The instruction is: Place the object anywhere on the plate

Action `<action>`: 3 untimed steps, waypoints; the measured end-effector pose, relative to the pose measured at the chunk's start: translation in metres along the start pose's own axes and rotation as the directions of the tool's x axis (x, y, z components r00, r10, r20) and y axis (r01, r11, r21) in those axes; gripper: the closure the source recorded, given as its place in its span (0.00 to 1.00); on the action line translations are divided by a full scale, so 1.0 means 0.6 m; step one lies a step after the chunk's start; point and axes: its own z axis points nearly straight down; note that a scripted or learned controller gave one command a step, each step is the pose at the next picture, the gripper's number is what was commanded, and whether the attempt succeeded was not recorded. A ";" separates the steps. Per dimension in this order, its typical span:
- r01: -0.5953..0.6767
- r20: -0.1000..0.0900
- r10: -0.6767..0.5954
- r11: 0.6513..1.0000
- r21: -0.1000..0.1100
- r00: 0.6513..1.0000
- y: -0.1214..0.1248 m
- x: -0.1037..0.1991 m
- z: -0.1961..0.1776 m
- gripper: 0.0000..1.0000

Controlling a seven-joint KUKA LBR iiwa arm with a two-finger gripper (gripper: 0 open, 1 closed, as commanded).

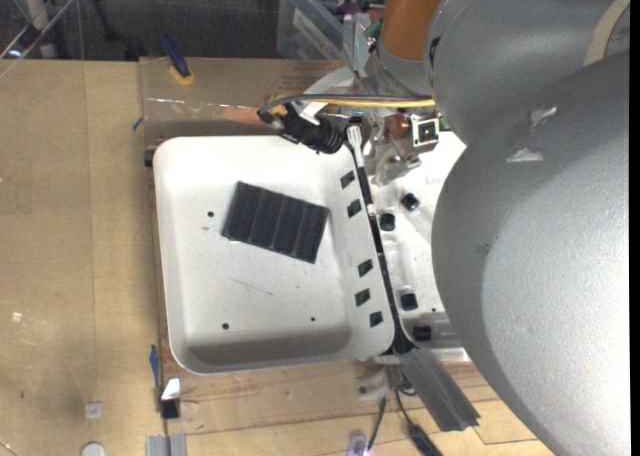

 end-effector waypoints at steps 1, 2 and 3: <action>-0.037 0.004 0.037 0.999 0.001 0.999 0.084 0.046 0.148 1.00; 0.024 0.000 -0.024 1.000 0.001 1.000 -0.034 0.081 0.155 1.00; -0.030 0.001 0.030 1.000 0.001 1.000 0.015 0.093 0.164 1.00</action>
